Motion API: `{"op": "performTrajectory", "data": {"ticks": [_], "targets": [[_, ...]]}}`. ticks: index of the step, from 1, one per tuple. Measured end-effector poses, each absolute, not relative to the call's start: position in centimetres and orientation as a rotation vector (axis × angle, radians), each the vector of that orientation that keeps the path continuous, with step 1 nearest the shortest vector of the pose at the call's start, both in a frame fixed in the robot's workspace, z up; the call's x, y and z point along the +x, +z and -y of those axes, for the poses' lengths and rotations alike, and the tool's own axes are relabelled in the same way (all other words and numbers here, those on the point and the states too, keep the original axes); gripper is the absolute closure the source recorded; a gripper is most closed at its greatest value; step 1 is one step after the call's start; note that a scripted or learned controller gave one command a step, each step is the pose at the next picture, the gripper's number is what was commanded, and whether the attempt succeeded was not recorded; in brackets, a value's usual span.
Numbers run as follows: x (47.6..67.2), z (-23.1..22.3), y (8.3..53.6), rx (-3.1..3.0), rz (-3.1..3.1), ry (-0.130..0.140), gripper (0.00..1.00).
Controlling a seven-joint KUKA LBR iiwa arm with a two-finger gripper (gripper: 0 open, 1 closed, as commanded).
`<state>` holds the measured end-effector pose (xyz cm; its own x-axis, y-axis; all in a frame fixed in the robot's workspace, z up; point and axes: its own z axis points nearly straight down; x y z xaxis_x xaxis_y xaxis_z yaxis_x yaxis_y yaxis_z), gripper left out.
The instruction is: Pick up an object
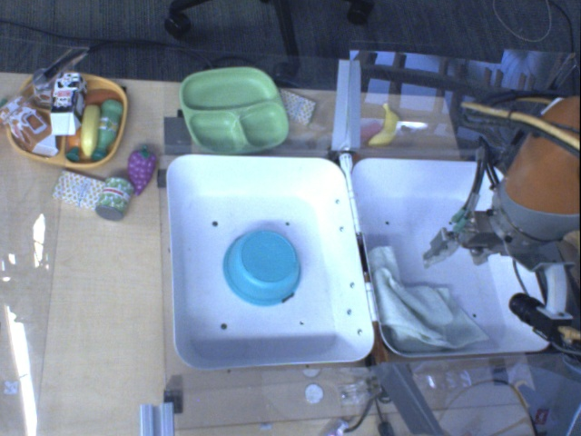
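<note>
end effector (pixel 442 243) above right bin (pixel 408 184) | finger state: cannot tell | cloth (pixel 418 309) at its 6 o'clock | blue bowl (pixel 262 267) in left bin (pixel 195 334)

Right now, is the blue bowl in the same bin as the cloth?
No, the blue bowl sits in the left bin; the cloth lies in the right bin.

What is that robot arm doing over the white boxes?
The robot arm's gripper hangs over the right bin, just above a crumpled pale cloth lying in its near corner. It isn't holding anything. A blue bowl sits upside down in the left bin, untouched.
</note>
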<state>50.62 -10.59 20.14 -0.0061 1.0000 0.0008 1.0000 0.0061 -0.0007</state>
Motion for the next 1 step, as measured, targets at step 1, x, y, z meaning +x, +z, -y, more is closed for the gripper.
{"op": "performTrajectory", "data": {"ticks": [1], "targets": [[55.70,16.88,13.94,-1.789,2.585,-0.002,0.00]]}}
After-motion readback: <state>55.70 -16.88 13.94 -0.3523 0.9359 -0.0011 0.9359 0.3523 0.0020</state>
